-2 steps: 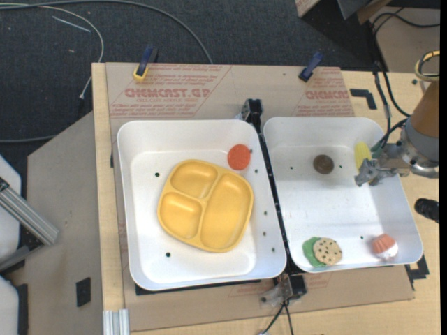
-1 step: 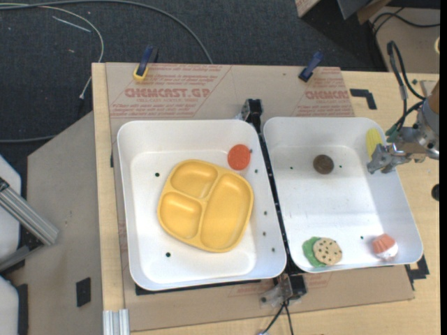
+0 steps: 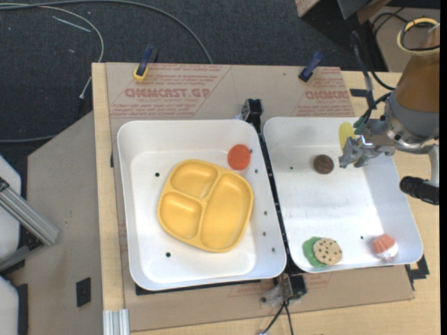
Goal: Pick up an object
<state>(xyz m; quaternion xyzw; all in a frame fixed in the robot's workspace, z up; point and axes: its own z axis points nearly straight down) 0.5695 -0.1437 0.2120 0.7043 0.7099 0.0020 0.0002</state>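
A grey robot arm with an orange band reaches in from the right and hovers over the right-hand white bin (image 3: 391, 208). Its gripper (image 3: 351, 153) hangs low near the bin's back; whether it is open or closed cannot be told from here, and nothing is visibly held.

The likeliest target is a small brown ball (image 3: 323, 164), resting on the bin floor just beside the gripper, toward the bins' shared wall. A clean pick probably means shifting over until the ball sits centred beneath, then dropping straight down, since a round thing rolls off if nudged.

A yellow piece (image 3: 346, 132) lies just behind the gripper, close enough to be bumped. Well away, at the bin's front, sit a cookie on a green disc (image 3: 322, 251) and a pinkish-orange piece (image 3: 383, 245). The other bin holds a yellow divided plate (image 3: 206, 204) and an orange ball (image 3: 239, 157).
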